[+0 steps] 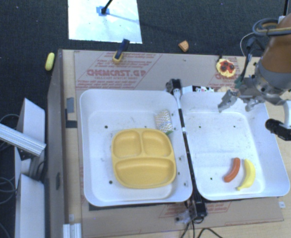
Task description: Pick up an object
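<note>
Dark carpet surrounds a bench (135,66) covered with printed cardboard, on which two white bins are set side by side. The left bin (98,108) holds a yellow tray (143,157) with three compartments and a small packet (163,120) just beside the tray's far right corner. The right bin (209,143) holds a sausage (232,169) and a banana (247,174), lying close together near the front right corner (either is judged a suitable pick). The gripper (237,101) is seen above the far edge of the right bin, its fingers spread apart with nothing between them. It stands well apart from both items, so a move toward the front corner and a descent are judged necessary. Because the two items lie so close, contact with the wrong one is a risk.
</note>
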`<state>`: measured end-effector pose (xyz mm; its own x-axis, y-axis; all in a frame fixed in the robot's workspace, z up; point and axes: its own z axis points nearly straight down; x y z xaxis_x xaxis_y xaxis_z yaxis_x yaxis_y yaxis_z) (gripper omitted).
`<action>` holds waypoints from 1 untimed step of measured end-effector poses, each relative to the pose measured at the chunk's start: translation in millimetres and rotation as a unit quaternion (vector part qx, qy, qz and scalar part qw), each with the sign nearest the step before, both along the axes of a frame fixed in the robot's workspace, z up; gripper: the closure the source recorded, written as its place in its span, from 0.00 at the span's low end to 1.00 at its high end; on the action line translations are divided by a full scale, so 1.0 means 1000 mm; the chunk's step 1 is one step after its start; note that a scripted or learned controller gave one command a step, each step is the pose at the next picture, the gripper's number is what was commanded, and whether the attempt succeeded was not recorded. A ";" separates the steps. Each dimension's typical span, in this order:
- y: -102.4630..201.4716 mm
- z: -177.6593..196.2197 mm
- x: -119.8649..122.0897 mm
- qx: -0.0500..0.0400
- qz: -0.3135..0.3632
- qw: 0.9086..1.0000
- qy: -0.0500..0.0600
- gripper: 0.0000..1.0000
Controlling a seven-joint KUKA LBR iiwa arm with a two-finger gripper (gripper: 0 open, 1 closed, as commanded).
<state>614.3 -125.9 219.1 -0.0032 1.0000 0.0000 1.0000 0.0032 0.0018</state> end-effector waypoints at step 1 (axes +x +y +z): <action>-0.018 -0.037 -0.022 0.000 -0.001 1.000 0.001 0.00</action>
